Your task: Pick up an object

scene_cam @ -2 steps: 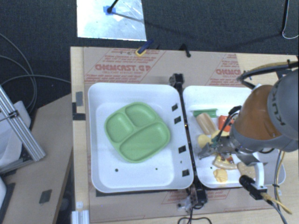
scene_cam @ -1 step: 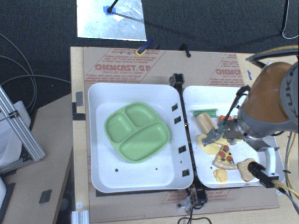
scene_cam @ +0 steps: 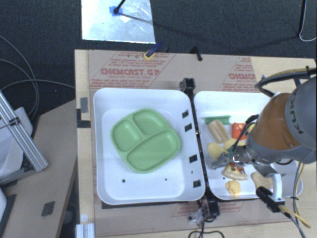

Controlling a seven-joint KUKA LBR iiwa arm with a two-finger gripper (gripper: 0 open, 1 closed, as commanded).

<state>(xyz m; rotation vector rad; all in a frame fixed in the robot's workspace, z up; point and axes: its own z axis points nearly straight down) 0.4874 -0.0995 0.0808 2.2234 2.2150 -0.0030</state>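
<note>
Hand [scene_cam: 224, 160] sits low in the right bin [scene_cam: 225, 100], at the lower right of the frame, down among the small food pieces; you cannot tell from here whether it is apart or together, since the arm's grey body and orange band [scene_cam: 270, 125] cover most of it. Look just left of it and you find a pale yellow piece [scene_cam: 215, 149] touching a tan cylinder [scene_cam: 217, 130]. Above those lies a green flat piece [scene_cam: 218, 119], and to their right a red piece [scene_cam: 238, 129] shows beside the arm. Below the hand you see a cream piece with dark marks [scene_cam: 234, 172] and a small yellow lump [scene_cam: 232, 187] near the bin's lower wall. In the left bin [scene_cam: 106, 182], at the centre of the frame, a green divided plate [scene_cam: 145, 140] lies flat. Both bins rest on the worktop [scene_cam: 124, 68].
</note>
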